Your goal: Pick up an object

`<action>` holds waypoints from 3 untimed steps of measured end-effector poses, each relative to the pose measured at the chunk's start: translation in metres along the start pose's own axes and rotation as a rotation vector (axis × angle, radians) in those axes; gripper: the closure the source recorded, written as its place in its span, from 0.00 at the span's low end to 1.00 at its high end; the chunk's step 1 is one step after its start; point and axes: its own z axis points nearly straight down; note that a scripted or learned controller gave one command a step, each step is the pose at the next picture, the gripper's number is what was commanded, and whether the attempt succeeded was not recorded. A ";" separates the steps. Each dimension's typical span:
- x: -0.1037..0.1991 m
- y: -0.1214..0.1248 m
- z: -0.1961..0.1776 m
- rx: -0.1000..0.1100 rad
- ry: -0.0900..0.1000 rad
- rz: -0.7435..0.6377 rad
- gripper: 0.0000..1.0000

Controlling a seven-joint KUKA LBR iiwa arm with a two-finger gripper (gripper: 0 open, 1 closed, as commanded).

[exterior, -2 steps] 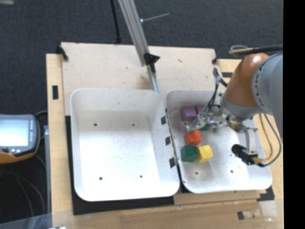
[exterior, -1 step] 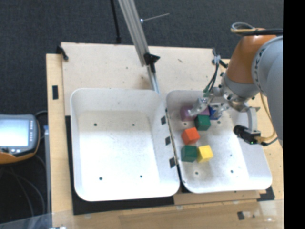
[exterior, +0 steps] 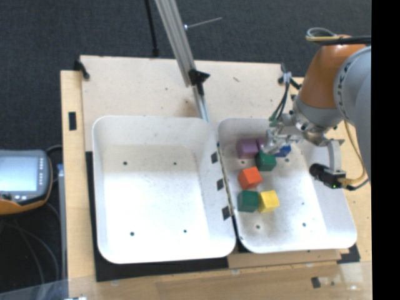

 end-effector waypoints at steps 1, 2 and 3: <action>-0.001 0.000 0.001 0.002 -0.002 -0.003 0.00; -0.034 0.021 0.037 -0.014 -0.003 0.005 0.00; -0.054 0.029 0.047 -0.022 -0.008 0.006 0.00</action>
